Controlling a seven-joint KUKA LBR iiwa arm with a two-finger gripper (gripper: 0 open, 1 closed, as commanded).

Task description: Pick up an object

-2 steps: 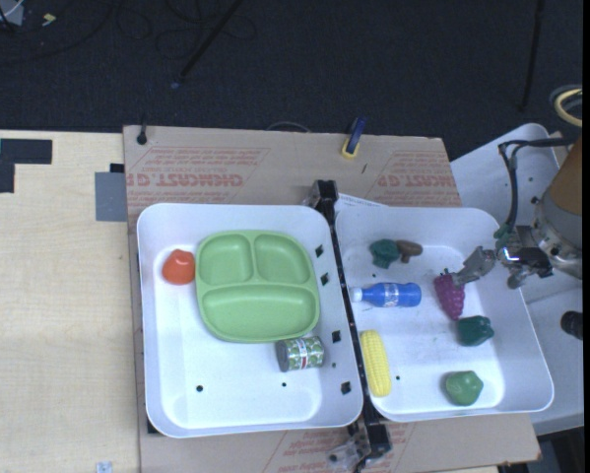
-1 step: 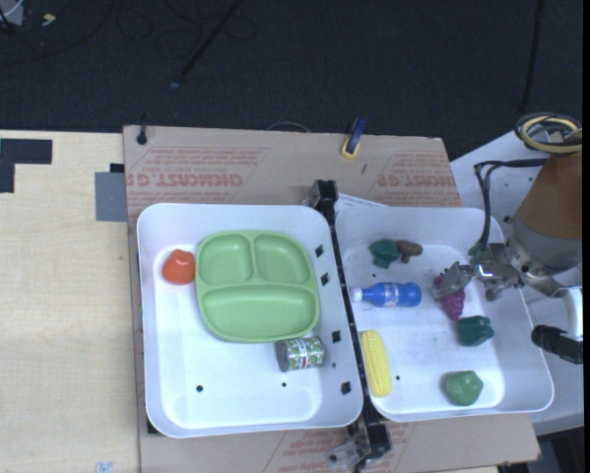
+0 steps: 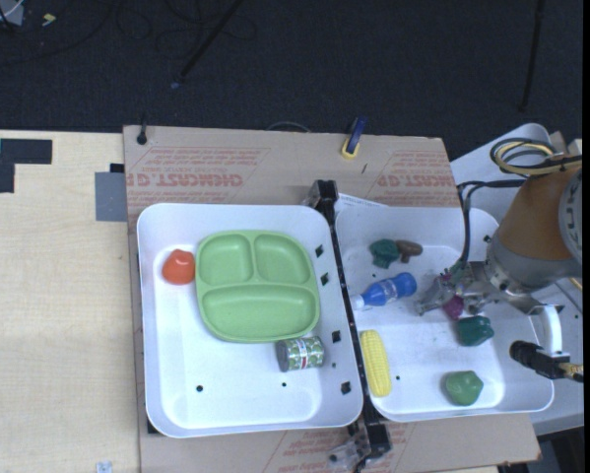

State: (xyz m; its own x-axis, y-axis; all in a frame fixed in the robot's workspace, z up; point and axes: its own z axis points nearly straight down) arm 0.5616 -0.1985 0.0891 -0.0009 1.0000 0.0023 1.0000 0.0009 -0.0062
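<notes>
Pincer (image 3: 445,298) sits low in the right bin (image 3: 423,402), reaching in from the right, and its metal tips are down among the things there; whether they are spread or closed cannot be told from this angle, and nothing clearly shows between them. Closest candidates are a small purple piece (image 3: 454,307) just at the tips, a dark green toy (image 3: 474,330) just below it, and a blue bottle (image 3: 388,290) a little to the left. Well apart lie a corn cob (image 3: 375,361) by the bin's left wall, a green lump (image 3: 463,387) near the front, and a teal and brown toy (image 3: 391,252) towards the back.

A clean try probably means centring over one item, so the neighbours are not nudged, then lifting straight up. Room is tight around the purple piece; bare floor opens in the middle of the bin. The left bin (image 3: 176,392) carries a green plate (image 3: 257,286), an orange cup (image 3: 178,266) and a can (image 3: 300,353).
</notes>
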